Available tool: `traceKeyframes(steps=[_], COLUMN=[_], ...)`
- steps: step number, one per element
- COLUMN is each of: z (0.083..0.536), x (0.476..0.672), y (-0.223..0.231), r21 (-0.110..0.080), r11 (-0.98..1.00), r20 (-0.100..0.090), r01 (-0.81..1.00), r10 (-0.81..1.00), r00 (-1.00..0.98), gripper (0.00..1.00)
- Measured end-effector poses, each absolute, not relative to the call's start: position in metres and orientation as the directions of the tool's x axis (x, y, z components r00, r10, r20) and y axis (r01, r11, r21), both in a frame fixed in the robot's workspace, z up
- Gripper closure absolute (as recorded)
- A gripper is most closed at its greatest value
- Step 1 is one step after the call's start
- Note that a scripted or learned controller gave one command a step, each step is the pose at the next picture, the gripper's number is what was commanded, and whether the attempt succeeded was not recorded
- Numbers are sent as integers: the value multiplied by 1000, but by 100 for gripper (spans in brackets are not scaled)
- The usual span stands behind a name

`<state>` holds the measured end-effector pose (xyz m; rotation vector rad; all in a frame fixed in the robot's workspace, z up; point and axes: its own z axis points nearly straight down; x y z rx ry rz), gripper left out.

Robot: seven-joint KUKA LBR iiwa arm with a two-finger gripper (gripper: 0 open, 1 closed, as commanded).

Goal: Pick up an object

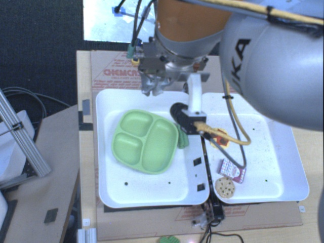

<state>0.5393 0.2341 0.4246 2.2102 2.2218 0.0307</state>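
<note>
The arm (263,49) takes up the upper right of what we see, bent over the bench so that its wrist hangs above the far side of the left bin (152,194). We judge it is posed there to come down on something in that bin rather than in the right bin (273,181).

The gripper (151,85) sits over the far rim of the left bin. From this slant we cannot tell whether it is open or closed, and we see nothing held in it.

The likeliest target is the green divided plate (144,142), which lies flat in the middle of the left bin, compartments up. It is nearer to us than the gripper and lower down, close by but apart from it. Lying flat, it gives little to grip except its raised rim, so we expect a hard pick.

In the right bin, well away from the gripper, a small packet (231,170) lies near the front, with a round biscuit-like disc (225,187) just beside it. The smallest thing is a dark green scrap (183,138) against the plate's right edge.
</note>
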Motion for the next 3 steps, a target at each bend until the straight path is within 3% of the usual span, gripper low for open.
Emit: traceKeyframes(steps=[1,2,3], z=[245,340,335], x=[518,486,487], y=[234,235,235], r21=[-15,6,1], r11=[0,6,5], r20=[-6,5,1], r01=[1000,1000,1000], r10=[1000,1000,1000], r00=[-1,-6,-5], gripper=[100,100,0])
